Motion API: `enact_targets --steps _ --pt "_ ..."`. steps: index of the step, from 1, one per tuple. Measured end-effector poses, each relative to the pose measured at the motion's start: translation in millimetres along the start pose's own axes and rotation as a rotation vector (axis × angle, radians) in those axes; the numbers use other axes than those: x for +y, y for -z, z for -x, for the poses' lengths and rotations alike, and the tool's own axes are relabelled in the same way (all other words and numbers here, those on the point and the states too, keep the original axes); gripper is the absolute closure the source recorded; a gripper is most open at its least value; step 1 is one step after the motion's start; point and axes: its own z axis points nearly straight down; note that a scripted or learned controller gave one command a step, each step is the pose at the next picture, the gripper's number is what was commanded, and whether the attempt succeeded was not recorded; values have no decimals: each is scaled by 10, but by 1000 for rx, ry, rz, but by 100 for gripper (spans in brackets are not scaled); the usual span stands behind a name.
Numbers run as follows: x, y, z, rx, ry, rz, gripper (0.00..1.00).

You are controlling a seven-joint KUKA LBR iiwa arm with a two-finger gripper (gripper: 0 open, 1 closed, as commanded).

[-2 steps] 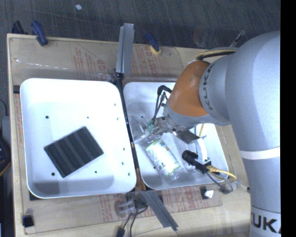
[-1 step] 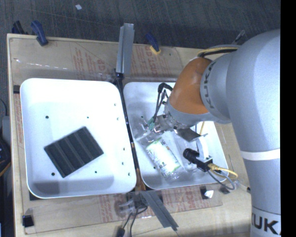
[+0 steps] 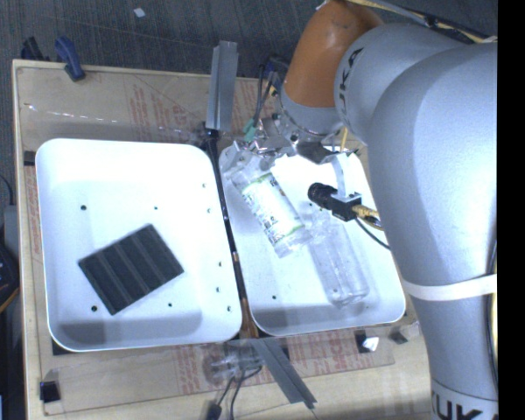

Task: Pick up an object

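Two clear plastic bottles (image 3: 271,206) in rt bin (image 3: 381,309), labelled one nr hand (image 3: 276,143); grip state unclear.

Both bins (image 3: 122,151) white; dark grey ribbed pad (image 3: 131,268) in left one; clear bottle (image 3: 267,206) with green-and-white label; grey arm (image 3: 429,147), orange band (image 3: 325,46); pale tan desk (image 3: 122,379)

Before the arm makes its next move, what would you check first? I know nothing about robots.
1. Something to grab in the right bin: ok, two clear bottles, one labelled, one plain.
2. Gripper over that bin: ok, at its far end near the labelled bottle.
3. Bottle already between the fingers: cannot tell.
4. Bottles apart from each other: not ok, they lie close together.
5. Dark ridged pad out of the way: ok, in the left bin.
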Motion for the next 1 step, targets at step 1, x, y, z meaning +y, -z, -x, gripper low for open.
enact_targets --steps 1 --pt "5 90 -19 0 9 -2 100"
